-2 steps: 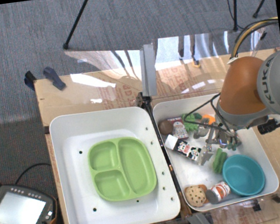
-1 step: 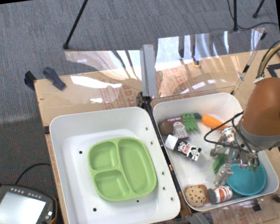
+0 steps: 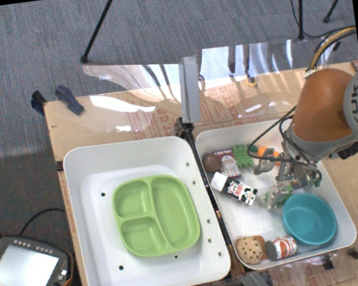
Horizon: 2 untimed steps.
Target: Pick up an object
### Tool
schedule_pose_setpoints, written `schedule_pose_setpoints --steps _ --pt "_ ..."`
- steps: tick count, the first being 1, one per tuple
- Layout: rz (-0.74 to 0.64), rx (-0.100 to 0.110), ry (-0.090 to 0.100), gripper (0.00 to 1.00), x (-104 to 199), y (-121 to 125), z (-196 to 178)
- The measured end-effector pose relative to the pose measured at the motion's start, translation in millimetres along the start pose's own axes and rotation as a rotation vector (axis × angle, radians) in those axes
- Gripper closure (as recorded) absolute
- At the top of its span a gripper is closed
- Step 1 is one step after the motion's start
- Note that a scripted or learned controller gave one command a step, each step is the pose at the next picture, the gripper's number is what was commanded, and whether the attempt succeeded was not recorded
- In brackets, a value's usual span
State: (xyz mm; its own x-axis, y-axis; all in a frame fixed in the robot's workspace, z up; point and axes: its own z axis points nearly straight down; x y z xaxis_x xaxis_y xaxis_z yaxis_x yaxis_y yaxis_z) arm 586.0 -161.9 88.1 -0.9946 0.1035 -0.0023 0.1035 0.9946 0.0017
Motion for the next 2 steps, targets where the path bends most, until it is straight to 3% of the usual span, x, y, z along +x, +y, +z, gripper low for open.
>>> schedule_pose_setpoints --steps 1,2 --pt "-0.088 0.001 -0.001 0.00 -51.4 -5.7 -0.1" --pt "-0.073 -0.002 0.001 0.00 -50.3 75.6 0.4"
